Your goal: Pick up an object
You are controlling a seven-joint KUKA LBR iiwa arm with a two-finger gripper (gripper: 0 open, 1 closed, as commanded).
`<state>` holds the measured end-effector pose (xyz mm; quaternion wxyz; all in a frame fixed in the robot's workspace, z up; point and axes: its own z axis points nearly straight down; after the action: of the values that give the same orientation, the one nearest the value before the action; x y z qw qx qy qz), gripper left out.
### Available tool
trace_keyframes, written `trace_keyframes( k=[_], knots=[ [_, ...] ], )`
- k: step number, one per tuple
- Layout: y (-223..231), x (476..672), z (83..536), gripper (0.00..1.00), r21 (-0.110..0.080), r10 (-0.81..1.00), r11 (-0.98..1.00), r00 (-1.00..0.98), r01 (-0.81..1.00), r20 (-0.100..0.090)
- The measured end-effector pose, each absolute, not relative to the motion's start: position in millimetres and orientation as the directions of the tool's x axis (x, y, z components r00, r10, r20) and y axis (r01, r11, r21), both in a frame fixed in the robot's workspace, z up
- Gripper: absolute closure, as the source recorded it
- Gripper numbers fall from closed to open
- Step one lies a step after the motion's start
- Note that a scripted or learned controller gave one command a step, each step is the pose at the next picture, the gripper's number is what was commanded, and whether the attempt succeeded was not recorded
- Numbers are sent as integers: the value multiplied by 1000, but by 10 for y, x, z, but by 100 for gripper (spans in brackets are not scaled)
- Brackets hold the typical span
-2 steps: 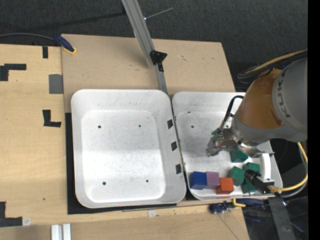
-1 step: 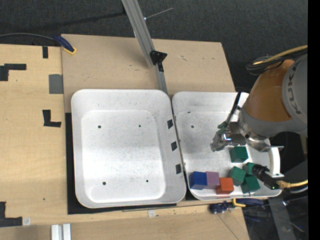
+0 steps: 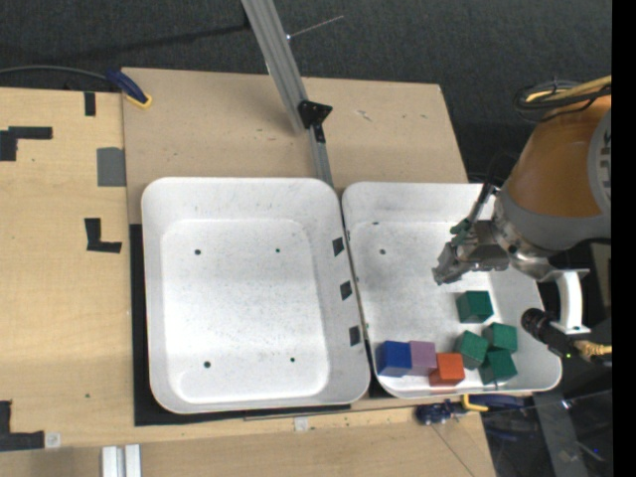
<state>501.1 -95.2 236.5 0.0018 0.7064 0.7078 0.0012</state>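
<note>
In the right bin point(image 3: 397, 212) several small blocks lie near the front edge: a blue block point(image 3: 396, 357), a purple block point(image 3: 422, 355), an orange block point(image 3: 449, 369) and a cluster of green blocks point(image 3: 489, 351). One more green block point(image 3: 475, 306) sits apart, a little farther back. My gripper point(image 3: 452, 266) hangs over the right bin's middle right, just left of and behind that lone green block. Nothing shows between its tips.
The left bin point(image 3: 243, 291) stands beside the right one on the wooden bench. A metal pole point(image 3: 283, 58) slants down from the top to the bins' shared back corner. The arm's orange band point(image 3: 561, 167) bulks over the right bin's far right side.
</note>
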Motion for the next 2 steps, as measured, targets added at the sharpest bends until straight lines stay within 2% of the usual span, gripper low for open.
trace_keyframes(
  k=[1,2],
  knots=[
    [-476,5265,2247,100,-2,1000,7,-7,1000,1],
    [-21,5465,2316,100,0,1000,6,-6,1000,1]
  ],
)
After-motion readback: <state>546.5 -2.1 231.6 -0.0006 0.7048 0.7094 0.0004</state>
